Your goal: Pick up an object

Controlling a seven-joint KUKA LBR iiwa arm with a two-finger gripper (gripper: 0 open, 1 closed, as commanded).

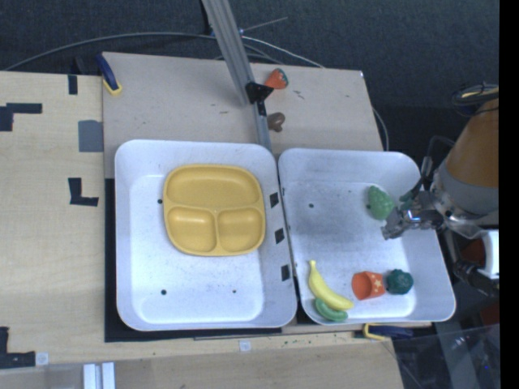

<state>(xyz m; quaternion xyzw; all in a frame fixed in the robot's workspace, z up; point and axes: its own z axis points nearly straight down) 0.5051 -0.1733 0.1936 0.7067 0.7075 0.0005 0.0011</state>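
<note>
- Green lumpy toy is sitting in the right bin, just beside the claw on its far-left side; likeliest target since it is the nearest thing.
- Claw is hanging low over the right bin's right side, coming in from the arm at the right edge. Whether it is open or closed, I cannot tell: too small and blurred. Nothing is visibly being held.
- Toy and claw are looking near but apart; contact is not confirmable.
- Toward the camera from the claw, along the bin's near wall: dark teal piece touching an orange cup-like piece, then a banana lying over a light green piece in the corner. Clutter there is probably making those harder grabs, being pushed against each other and the wall.
- Well away to the claw's left: left bin is carrying a yellow divided plate, too flat and wide for a two-finger pinch, in my judgement.
- Judgement: approach phase, pick not yet done.
</note>
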